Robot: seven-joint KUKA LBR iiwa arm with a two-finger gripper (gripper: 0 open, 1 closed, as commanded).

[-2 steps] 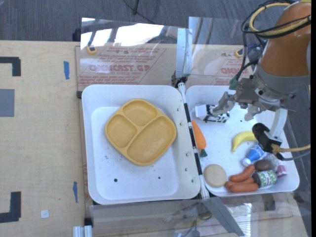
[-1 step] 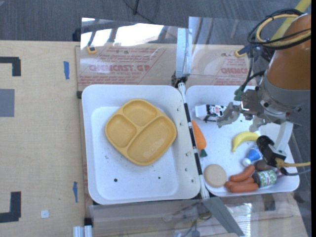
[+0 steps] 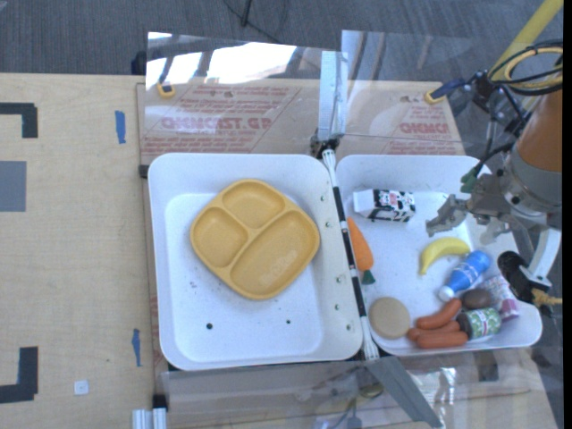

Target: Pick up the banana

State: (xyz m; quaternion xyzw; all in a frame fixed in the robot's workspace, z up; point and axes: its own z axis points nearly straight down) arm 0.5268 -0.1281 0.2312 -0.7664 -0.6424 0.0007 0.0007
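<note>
A: Camera view, from above at a slant. What's the surface like?

B: Pale wood desk (image 3: pixel 71 239), black corner marks and bits of blue tape on its left part. Two shallow white bins side by side. Cardboard sheets lie behind them, under clear panels that catch glare. Past the desk, dark grey floor with a black cable across it.

A: Left bin?

B: The left bin (image 3: pixel 179 329) carries a yellow divided plate (image 3: pixel 255 238), three compartments, sitting near its middle.

A: And the banana?

B: The banana (image 3: pixel 443 253) lies in the right bin (image 3: pixel 402 172), toward the bin's right half. A blue and white bottle (image 3: pixel 465 275) is just beside it on the lower right. My gripper (image 3: pixel 471 224) hangs just above the banana, fingers spread apart, nothing between them.

A: Other items there?

B: A small black and white carton (image 3: pixel 384 204) near the back, a carrot (image 3: pixel 360 245) along the left wall, a round tan disc (image 3: pixel 391 316) at the front, two sausages (image 3: pixel 438 327) beside it, a green-labelled can (image 3: pixel 481 323) at their right. Yellow and black cables loop over my arm at the upper right.
</note>
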